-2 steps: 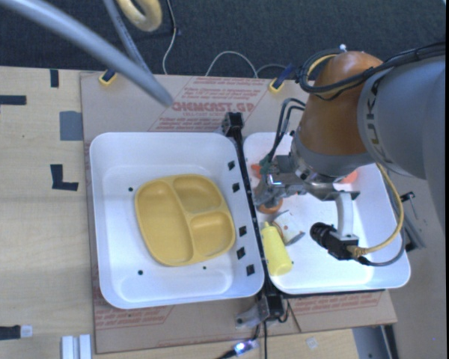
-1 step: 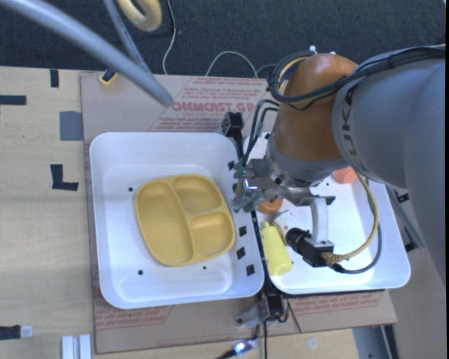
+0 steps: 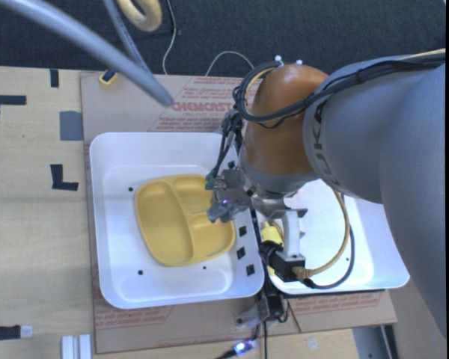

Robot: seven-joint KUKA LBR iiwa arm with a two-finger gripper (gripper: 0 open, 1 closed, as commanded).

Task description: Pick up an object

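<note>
A yellow divided plate (image 3: 176, 219) lies flat in the left white bin (image 3: 108, 200), taking up most of its floor. My gripper (image 3: 219, 199) hangs at the plate's right rim, close to the wall shared by the two bins. The grey arm with its orange band (image 3: 284, 126) comes in from the right and hides the wrist from above. Small dark parts of the gripper sit right over the plate's edge, and I cannot make out whether they touch it.
The right white bin (image 3: 378, 264) is largely covered by the arm. Both bins rest on a cardboard sheet (image 3: 194, 103). A grey pole (image 3: 75, 32) crosses the top left, with a yellow loop (image 3: 138, 2) behind it.
</note>
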